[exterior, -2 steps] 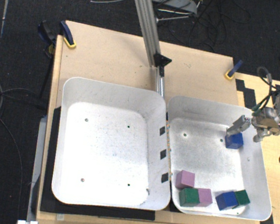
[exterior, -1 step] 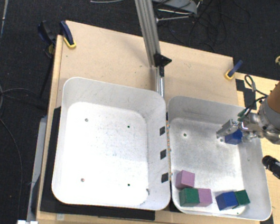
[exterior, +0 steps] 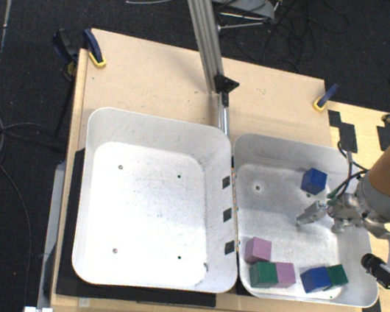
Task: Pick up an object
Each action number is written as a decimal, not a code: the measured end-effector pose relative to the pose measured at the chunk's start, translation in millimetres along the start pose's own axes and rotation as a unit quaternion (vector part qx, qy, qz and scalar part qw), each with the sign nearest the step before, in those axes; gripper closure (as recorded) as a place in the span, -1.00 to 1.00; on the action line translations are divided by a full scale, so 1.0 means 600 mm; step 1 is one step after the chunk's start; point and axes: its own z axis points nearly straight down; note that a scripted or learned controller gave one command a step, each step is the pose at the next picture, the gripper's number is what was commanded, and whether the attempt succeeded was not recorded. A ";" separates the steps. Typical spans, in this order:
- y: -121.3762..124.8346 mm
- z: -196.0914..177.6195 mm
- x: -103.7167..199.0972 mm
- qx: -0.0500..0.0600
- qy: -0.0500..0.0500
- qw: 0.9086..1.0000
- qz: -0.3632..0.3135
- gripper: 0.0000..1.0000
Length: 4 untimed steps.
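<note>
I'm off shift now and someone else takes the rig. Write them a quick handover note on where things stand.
Hand: low in the right bin, nothing seen between its fingers; open or shut can't be judged.
Blocks, all in the right bin: blue block alone near the far side, just beyond the hand; pink, green, purple, blue and dark green along the near edge.
Done: nothing lifted yet.
Left: grasp and lift one block; the lone blue one looks nearest.
</note>
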 end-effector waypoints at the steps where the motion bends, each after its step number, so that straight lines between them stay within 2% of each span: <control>1: 0.178 -0.004 0.004 -0.004 -0.001 1.000 -0.004 -1.00; 2: 0.175 -0.020 0.001 -0.003 -0.002 1.000 -0.004 1.00; 3: 0.116 -0.008 0.102 -0.005 -0.002 1.000 -0.004 1.00; 4: 0.105 -0.112 0.209 -0.004 0.000 1.000 -0.006 1.00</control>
